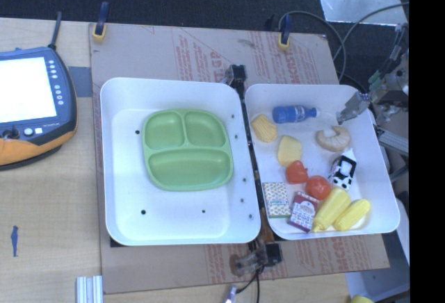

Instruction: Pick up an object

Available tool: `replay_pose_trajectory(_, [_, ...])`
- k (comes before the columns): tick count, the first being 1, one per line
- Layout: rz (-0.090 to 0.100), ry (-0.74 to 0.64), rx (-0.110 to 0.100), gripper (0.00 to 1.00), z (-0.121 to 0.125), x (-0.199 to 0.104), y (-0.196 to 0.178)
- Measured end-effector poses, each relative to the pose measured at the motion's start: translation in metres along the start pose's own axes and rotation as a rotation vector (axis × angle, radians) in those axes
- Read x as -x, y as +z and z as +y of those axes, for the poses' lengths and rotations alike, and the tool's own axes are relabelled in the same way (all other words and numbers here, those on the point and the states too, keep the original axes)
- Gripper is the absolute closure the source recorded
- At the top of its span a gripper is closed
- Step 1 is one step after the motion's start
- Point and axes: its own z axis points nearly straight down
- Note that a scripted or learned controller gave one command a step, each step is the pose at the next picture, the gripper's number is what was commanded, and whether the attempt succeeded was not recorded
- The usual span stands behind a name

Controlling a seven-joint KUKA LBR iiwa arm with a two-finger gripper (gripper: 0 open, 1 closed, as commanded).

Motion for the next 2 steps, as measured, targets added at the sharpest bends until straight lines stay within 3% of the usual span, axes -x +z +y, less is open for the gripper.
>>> replay_pose_trajectory(1, [0.0,-0.003,-0.003,0.0,-0.008,-0.078,0.108])
replay_pose_trajectory(2, [0.0,-0.001,-0.002,0.0,-0.041,-0.071,0.173])
